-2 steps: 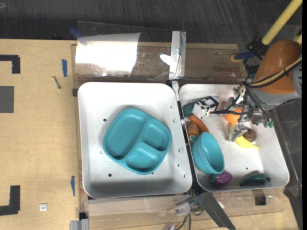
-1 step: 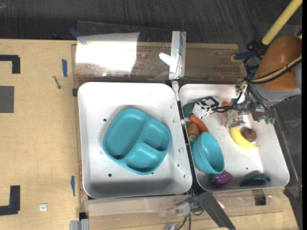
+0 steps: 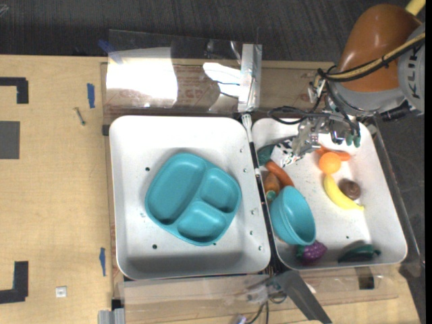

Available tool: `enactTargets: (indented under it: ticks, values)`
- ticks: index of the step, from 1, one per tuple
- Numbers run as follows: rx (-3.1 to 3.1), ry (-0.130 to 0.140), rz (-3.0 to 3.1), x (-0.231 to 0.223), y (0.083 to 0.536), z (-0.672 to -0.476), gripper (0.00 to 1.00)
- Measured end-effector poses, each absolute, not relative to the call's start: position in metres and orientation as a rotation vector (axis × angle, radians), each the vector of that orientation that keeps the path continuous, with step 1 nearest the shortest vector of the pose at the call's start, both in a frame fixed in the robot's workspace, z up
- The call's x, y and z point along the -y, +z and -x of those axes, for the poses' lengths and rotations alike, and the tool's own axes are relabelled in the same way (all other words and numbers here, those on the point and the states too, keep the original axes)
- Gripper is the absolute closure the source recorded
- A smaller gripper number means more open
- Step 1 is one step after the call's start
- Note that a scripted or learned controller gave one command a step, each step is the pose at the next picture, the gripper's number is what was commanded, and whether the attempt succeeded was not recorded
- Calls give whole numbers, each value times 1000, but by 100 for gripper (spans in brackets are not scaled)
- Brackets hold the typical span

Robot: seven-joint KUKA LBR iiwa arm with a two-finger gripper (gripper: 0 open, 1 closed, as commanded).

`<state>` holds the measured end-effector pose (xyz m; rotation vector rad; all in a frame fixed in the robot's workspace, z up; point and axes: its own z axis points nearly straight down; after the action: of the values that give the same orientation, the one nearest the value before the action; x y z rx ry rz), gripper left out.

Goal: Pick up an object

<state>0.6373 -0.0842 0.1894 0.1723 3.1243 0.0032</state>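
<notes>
My gripper (image 3: pixel 302 144) hangs over the far left part of the right bin (image 3: pixel 385 181), its arm coming in from the upper right. Just below it lies an orange carrot (image 3: pixel 277 175), with a dark teal item (image 3: pixel 264 155) beside it. An orange fruit (image 3: pixel 331 162) sits a little to the gripper's right. A yellow banana (image 3: pixel 337 193) with a brown spot lies below that. A blue bowl (image 3: pixel 293 214) rests on its side in the bin's middle. Purple grapes (image 3: pixel 312 252) and a dark green item (image 3: pixel 358 252) lie along the near wall.
The left bin (image 3: pixel 135 147) holds a blue divided plate (image 3: pixel 192 198). A clear plastic sheet (image 3: pixel 175 79) lies behind the bins. Wooden bench (image 3: pixel 47 181) stretches to the left. The wall between the two bins runs right beside the carrot.
</notes>
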Motion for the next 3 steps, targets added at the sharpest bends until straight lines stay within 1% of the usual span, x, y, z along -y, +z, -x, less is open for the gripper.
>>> enactTargets:
  ticks: [1,2,3]
  values:
    - [-3131,0,-2,127,89,-588,100]
    - [-3114,4,-302,49,232,-585,100]
    - [-3110,4,-387,-1,248,-584,100]
